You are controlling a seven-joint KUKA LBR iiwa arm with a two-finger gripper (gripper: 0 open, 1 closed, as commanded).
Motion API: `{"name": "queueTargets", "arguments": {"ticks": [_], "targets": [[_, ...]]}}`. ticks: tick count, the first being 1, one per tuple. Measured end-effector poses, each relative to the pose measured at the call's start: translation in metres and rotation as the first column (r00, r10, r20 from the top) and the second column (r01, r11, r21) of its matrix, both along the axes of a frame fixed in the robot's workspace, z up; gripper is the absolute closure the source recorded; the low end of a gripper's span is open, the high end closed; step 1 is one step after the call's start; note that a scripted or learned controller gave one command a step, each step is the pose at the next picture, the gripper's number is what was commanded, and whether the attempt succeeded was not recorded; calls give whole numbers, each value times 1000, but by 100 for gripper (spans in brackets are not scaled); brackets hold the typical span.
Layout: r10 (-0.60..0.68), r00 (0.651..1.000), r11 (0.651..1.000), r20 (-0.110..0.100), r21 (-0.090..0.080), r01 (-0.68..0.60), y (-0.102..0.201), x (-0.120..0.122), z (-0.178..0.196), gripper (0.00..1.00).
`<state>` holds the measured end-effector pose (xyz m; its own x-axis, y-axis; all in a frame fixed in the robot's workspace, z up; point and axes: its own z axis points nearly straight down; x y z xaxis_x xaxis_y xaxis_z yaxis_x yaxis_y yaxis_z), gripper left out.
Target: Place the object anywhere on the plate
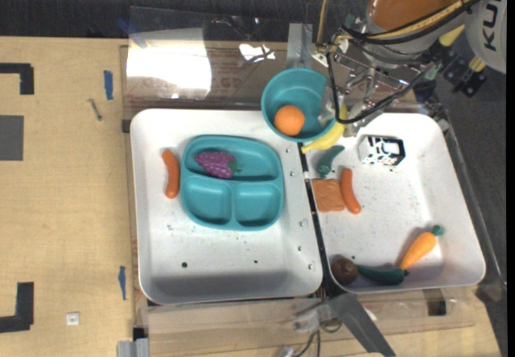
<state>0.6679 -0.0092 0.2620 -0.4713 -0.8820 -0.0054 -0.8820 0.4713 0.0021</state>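
Observation:
A teal divided plate (pixel 233 186) lies in the left bin, with a purple grape bunch (pixel 216 162) in its upper left compartment. A teal bowl (pixel 299 92) holding an orange ball (pixel 289 120) sits tilted over the top of the divide between the bins. My gripper (pixel 342 110) hangs right against the bowl's right rim, under a tangle of cables. A yellow banana (pixel 326 138) lies just below the bowl and gripper.
An orange sausage (pixel 170 173) lies left of the plate. The right bin (pixel 459 186) holds a small teal piece (pixel 328 158), a toast slice (pixel 327 195), another sausage (pixel 349 190), a carrot (pixel 420 248), a dark cucumber (pixel 383 273), a brown fruit (pixel 344 269) and a black-and-white item (pixel 384 150).

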Motion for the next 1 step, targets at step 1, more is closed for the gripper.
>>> {"name": "queueTargets", "arguments": {"ticks": [1], "targets": [[0,1000,1000,3,0,0,0,0,2,0]]}}
